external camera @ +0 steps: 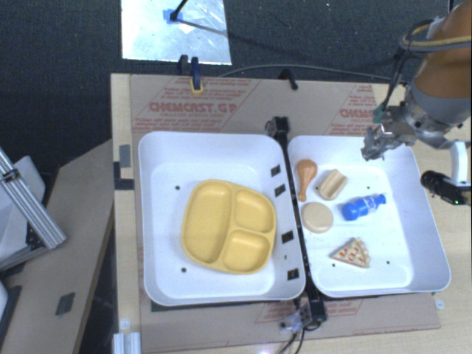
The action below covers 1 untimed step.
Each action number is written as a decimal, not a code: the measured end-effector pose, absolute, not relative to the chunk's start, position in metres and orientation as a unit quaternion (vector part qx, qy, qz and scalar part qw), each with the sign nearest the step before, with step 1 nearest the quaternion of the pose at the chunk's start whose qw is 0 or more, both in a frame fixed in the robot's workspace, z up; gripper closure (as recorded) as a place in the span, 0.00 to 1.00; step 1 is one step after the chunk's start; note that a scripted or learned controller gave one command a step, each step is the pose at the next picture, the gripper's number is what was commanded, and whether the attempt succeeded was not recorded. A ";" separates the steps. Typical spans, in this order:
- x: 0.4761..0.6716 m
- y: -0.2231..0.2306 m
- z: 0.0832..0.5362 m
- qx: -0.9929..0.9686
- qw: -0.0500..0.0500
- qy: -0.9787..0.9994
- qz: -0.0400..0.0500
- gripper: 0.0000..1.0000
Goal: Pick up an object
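In the right bin lie several toy foods: a tan chicken drumstick, a beige bread roll, a round cream cookie, a blue bottle on its side and a pizza slice. My gripper hangs over the bin's far right corner, above and to the right of the bread roll, touching none of them. Nothing shows between its fingertips.
The left bin holds a yellow divided tray. A black divider with clips runs between the bins. The arm's grey and orange body fills the upper right. A metal sheet lies beyond the bench.
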<state>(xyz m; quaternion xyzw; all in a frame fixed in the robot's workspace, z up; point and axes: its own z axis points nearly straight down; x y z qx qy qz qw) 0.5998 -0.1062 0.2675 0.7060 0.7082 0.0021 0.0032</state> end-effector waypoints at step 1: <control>0.601 -0.106 0.291 0.706 0.002 0.709 0.001 1.00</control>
